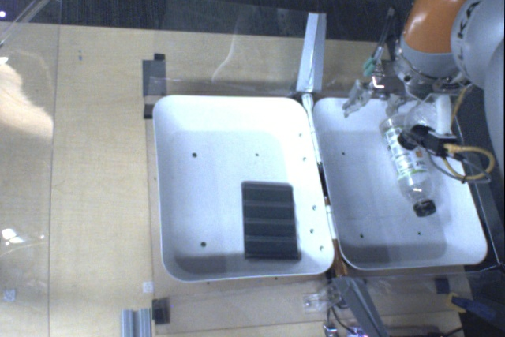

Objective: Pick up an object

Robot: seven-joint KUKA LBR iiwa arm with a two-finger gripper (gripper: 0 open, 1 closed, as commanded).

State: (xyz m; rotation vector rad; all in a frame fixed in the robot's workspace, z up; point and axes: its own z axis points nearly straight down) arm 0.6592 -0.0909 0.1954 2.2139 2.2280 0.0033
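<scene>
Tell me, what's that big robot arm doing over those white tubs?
The robot arm is trying to pick something up. Right now it reaches over the far corner of the right bin. A clear plastic bottle with a black cap lies in that bin, right next to the arm's wrist, but I can't tell if the robot has hold of it. In the left bin a black ribbed block lies flat, well away from the arm.

The block (270,221) is black and ribbed. The bins (181,170) are white. The clear bottle (404,158) has a black cap (424,207) and seemingly a pale label. The worktop (95,170) is tan.
</scene>
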